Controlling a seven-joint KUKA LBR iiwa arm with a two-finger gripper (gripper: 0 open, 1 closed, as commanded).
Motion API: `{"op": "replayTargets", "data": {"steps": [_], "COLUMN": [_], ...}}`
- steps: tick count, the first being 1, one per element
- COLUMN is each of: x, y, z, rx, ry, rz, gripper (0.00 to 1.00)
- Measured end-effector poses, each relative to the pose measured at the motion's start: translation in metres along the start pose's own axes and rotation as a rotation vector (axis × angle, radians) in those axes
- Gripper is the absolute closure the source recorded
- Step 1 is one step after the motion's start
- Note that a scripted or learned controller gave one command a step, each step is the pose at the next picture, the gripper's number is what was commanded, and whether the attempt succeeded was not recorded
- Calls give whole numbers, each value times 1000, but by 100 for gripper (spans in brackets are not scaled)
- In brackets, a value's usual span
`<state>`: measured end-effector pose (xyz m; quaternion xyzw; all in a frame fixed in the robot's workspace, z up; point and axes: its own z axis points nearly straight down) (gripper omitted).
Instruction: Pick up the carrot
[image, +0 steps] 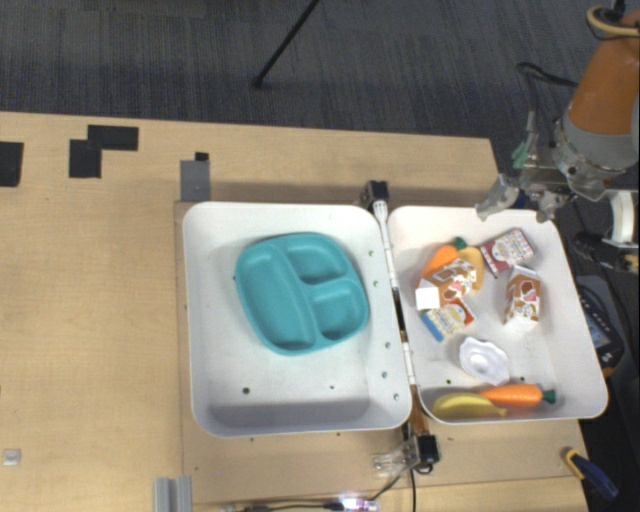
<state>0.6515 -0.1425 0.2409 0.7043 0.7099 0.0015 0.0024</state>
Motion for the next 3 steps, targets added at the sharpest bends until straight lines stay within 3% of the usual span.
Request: {"op": "replayTargets", "data": {"steps": [1,2,3], "x": [46,52,52], "y": [18,-9,-8], "z": [83,153,141], "rx": [5,-3,-5], "ry": [3,1,0], "rz": [-177,-90,-96], "gripper": [0,0,100]}}
